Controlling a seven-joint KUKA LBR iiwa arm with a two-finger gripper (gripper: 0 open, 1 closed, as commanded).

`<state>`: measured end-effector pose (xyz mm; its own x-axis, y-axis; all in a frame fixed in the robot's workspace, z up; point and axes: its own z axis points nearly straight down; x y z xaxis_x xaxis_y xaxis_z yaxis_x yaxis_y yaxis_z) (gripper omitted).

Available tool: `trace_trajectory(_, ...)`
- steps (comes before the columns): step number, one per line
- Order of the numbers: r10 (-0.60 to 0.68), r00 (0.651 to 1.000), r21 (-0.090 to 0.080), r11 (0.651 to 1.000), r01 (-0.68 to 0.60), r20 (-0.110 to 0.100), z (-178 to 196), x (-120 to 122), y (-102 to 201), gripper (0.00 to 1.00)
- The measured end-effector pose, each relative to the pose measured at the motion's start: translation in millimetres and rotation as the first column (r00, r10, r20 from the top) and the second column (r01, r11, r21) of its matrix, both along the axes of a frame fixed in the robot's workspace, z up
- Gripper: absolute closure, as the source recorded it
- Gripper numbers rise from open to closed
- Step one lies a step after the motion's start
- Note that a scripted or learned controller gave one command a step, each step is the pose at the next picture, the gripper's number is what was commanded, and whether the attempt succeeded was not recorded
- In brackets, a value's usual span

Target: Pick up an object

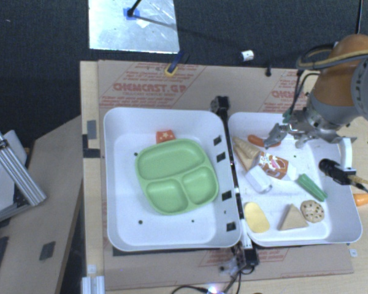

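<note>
My gripper (286, 139) hovers over the back of the right bin (349, 225), its fingers spread open with nothing between them. Just left of it lies an orange sausage (255, 141), beside a tan cone (245, 152). Directly in front of the gripper rests a red and white packet (275, 166), with a white block (257, 181) next to it. Further forward are a green pickle (311, 187), a round cookie (311, 211), a tan wedge (291, 218) and a yellow chip (256, 217).
The left bin (119, 225) holds a green divided plate (175, 175), with a small red-orange piece (165, 136) behind it. A black divider (228, 164) runs between the bins. An orange carrot (363, 198) lies at the right bin's outer edge.
</note>
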<state>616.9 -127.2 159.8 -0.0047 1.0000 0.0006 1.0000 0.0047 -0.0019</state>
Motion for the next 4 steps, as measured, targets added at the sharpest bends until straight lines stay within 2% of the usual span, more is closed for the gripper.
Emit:
trace_trajectory(2,-0.002,1.0,-0.002,1.0,0.002,0.01,-73,-2,0,0.0)
trace_trajectory(3,-0.004,1.0,-0.001,1.0,0.004,0.012,-61,-1,0,1.0)
trace_trajectory(4,-0.001,1.0,-0.003,1.0,0.001,0.01,0,7,-6,1.0)
